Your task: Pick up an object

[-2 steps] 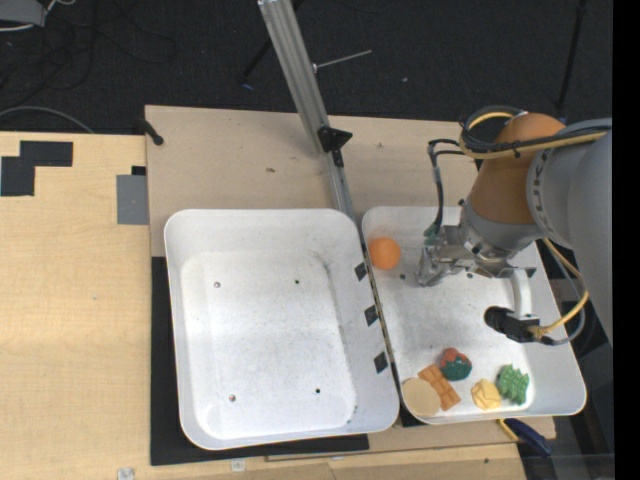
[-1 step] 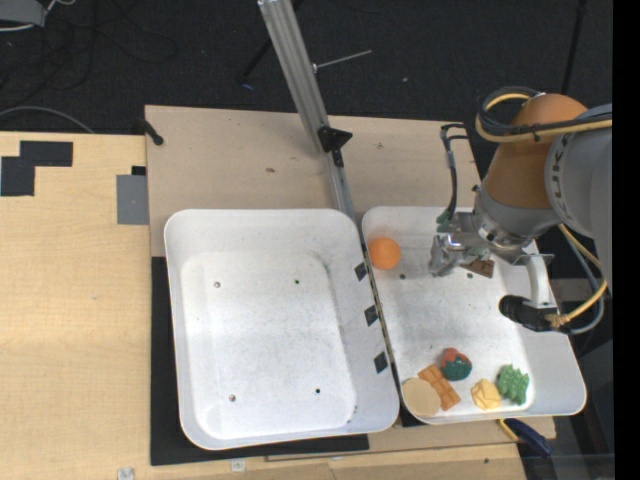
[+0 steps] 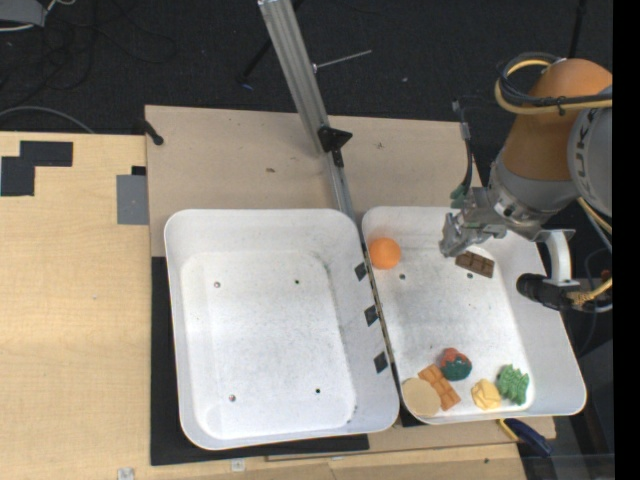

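The jaws, state unclear, hang just above a brown block [image 3: 476,263] in the right bin [image 3: 560,368], arm [image 3: 545,138] bent downward.

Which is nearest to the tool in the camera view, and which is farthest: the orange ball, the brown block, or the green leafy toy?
From the tool:
1. Brown block, just below it in the right bin's upper part.
2. Orange ball, to its left by the bin's left wall.
3. Green leafy toy, far down in the bin's lower right corner.
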`<state>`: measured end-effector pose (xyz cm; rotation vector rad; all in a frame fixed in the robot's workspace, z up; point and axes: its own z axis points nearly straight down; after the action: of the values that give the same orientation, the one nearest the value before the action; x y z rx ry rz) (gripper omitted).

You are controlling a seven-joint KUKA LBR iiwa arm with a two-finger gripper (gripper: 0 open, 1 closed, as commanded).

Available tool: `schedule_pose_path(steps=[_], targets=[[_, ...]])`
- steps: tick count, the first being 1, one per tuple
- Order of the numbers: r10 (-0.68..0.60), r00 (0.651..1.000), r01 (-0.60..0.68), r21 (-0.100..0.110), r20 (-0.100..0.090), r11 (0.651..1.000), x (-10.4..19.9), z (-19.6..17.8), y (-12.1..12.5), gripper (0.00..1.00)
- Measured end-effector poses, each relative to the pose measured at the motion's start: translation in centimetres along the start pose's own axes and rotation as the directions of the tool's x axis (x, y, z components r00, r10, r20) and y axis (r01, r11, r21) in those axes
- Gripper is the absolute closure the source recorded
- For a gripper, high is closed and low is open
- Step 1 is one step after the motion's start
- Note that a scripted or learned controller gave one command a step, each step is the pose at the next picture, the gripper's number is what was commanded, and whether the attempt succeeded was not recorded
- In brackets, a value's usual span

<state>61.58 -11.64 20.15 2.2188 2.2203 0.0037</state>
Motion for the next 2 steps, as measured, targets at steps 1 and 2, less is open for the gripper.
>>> schedule_pose_path(steps=[1,2], targets=[[-0.002,1.0,0.002,0.005,0.0,1.0,0.0,-0.1,0.0,1.0],[-0.003,1.0,0.003,0.009,-0.003,1.0,5.9,0.1,-1.6,1.0]])
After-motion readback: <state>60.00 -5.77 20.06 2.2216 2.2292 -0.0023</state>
